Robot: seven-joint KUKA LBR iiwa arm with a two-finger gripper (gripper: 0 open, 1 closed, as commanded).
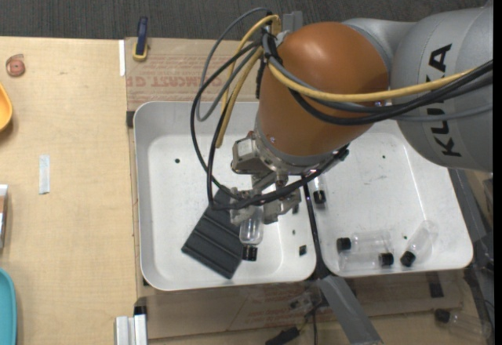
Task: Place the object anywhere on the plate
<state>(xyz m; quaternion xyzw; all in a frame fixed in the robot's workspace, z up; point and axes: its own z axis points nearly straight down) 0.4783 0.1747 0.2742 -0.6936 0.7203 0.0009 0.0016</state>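
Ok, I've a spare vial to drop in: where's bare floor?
Left bin: bare along the far and left walls, beyond the black ridged block. Right bin: bare mid-floor, behind the vials at its near wall. Crowded around the gripper.

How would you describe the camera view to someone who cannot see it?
A grey and orange robot arm reaches down into the left white bin, its gripper at a clear vial beside a black ribbed slab. The right bin holds a few clear, black-capped vials.
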